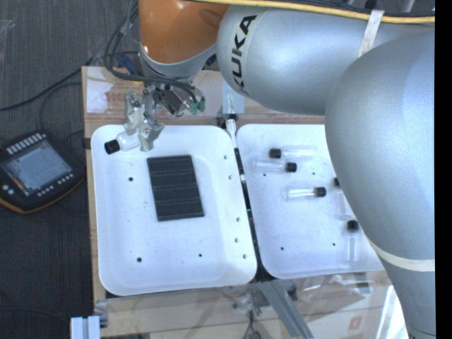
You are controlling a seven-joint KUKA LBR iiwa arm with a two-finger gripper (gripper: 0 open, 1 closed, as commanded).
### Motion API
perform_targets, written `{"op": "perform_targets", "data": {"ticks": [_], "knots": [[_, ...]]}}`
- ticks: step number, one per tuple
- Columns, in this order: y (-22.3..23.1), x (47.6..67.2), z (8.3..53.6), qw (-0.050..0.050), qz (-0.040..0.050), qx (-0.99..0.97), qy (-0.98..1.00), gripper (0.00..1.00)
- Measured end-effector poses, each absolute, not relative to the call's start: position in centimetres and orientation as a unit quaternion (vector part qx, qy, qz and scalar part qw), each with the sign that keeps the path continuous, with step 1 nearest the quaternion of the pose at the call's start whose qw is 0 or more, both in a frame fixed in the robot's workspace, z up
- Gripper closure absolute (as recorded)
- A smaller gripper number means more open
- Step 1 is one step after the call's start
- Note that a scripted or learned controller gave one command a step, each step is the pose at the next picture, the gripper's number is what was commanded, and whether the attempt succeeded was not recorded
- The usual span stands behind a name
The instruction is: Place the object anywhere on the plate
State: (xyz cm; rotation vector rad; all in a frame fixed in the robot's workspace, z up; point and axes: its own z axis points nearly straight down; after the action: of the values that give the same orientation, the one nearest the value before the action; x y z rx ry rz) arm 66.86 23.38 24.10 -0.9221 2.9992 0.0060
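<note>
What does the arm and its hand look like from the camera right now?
The arm is bulky, rounded silver-grey with black KUKA lettering and an orange band above the wrist. A yellow cable runs along it. The hand is small, metallic, with dark wires.

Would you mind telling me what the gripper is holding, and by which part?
The gripper holds a clear vial by its body, the black-capped end sticking out.
</note>
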Motion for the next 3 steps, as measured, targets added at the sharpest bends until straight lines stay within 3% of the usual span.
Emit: {"op": "perform_targets", "data": {"ticks": [1,2,3], "knots": [[23.4,64.0,20.2,0.001,0.0016,-0.442,0.897,1.00],[22.2,57.7,23.0,0.001,0.0010,-0.560,0.829,1.00],[22.4,50.8,28.8,0.001,0.0012,-0.603,0.798,1.00]]}}
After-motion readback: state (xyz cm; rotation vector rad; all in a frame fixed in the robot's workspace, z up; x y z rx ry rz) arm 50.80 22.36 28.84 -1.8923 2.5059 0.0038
